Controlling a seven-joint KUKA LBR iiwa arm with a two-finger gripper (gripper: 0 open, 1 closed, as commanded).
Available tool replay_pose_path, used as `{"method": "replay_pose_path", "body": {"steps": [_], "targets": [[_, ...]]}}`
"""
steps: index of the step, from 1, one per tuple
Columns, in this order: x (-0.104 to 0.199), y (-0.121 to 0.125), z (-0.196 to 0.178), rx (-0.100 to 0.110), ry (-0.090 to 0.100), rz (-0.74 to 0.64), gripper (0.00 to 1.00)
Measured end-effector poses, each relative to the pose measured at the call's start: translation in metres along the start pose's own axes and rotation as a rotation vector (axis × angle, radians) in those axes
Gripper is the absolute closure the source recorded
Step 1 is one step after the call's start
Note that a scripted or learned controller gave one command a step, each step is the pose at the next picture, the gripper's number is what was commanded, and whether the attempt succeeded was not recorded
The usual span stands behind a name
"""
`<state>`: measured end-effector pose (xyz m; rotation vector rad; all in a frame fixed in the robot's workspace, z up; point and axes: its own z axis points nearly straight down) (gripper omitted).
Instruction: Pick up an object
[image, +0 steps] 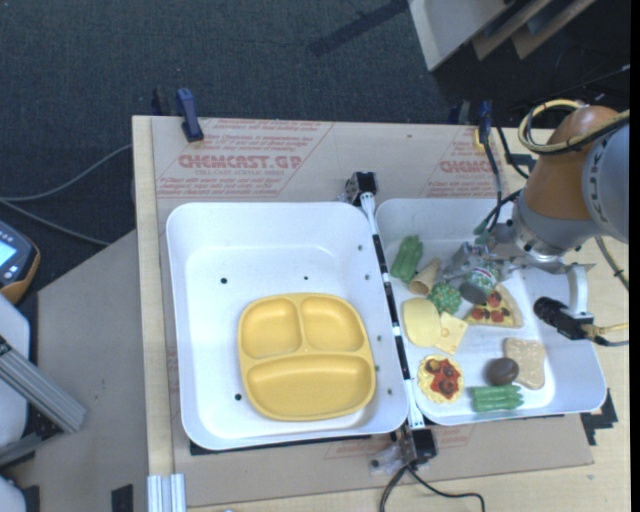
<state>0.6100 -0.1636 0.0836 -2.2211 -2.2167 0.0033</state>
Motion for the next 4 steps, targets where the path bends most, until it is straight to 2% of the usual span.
{"method": "replay_pose_path", "body": {"steps": [1, 2, 3, 4], "targets": [[0.054, -0.017, -0.002, -0.004, -0.003, -0.004, 0.0], [0.057, -0.053, -0.001, 0.0, 0.0, 0.0, 0.0], [0.041, -0.015, -0.001, -0.009, -0.003, -0.003, 0.0], [0.047, -0.048, -0.001, 0.0, 0.001, -0.001, 0.0]]}}
